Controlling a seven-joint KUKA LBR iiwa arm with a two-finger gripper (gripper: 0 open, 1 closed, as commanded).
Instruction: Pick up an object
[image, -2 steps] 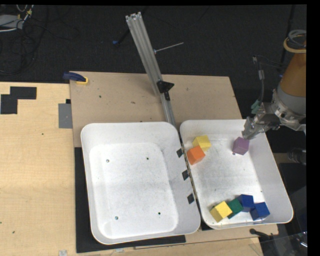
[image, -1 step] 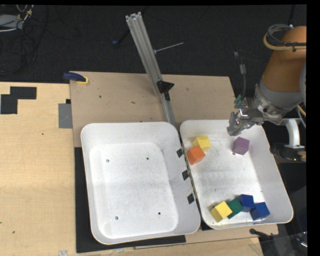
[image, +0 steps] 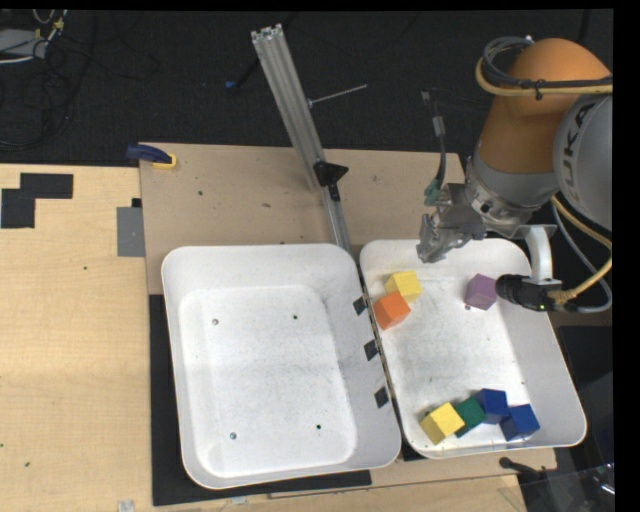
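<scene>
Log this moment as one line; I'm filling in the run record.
hand above right bin's far edge | holding: nothing visible | nearest: yellow block, orange block | left bin

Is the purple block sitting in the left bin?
No, the purple block lies in the right bin, near its far right side, below the gripper.

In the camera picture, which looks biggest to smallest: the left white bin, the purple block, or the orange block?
1. The left white bin looks by far the biggest.
2. and 3. The orange block and the purple block look about alike, so I won't rank them.
</scene>
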